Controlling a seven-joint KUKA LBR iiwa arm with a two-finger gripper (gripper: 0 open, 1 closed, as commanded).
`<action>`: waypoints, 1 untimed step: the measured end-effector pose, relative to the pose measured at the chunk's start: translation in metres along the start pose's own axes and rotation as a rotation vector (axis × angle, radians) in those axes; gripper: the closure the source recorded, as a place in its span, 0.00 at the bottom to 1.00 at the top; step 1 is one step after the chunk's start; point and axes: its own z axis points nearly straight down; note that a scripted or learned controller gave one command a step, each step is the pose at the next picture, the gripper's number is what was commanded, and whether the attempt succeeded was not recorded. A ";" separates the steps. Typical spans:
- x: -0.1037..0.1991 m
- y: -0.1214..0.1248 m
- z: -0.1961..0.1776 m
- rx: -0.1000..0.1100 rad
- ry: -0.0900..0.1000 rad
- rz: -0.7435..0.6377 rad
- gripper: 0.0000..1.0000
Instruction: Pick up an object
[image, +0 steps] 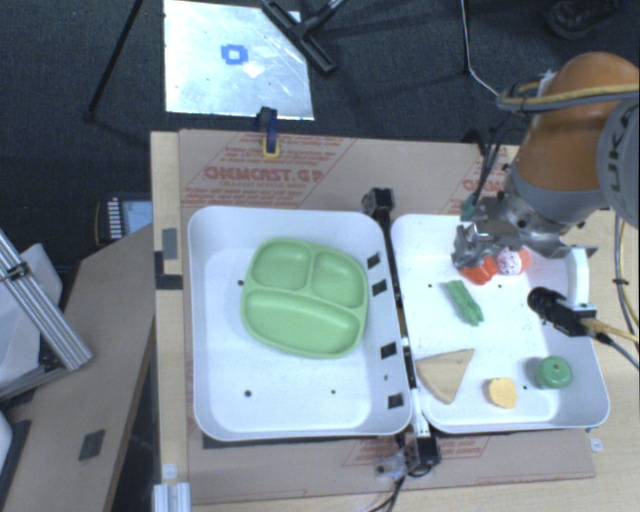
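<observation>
My gripper (470, 256) hangs low over the upper part of the right bin (590, 400), just above and beside an orange-red piece (482, 270) and a white die with red dots (510, 263). Nothing shows between its fingers. A green pickle-shaped piece (464, 301) lies just below the gripper, pointing down-right. Near the bin's front edge lie a tan wedge (446, 373), a yellow round piece (502, 392) and a green round piece (553, 373).
The left bin (215, 400) holds a green divided plate (305, 297). A black divider with clips (390, 290) runs between the two bins. Brown cardboard (300, 170) lies under both bins.
</observation>
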 end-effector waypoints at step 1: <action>0.047 0.001 0.007 -0.001 -0.001 0.001 1.00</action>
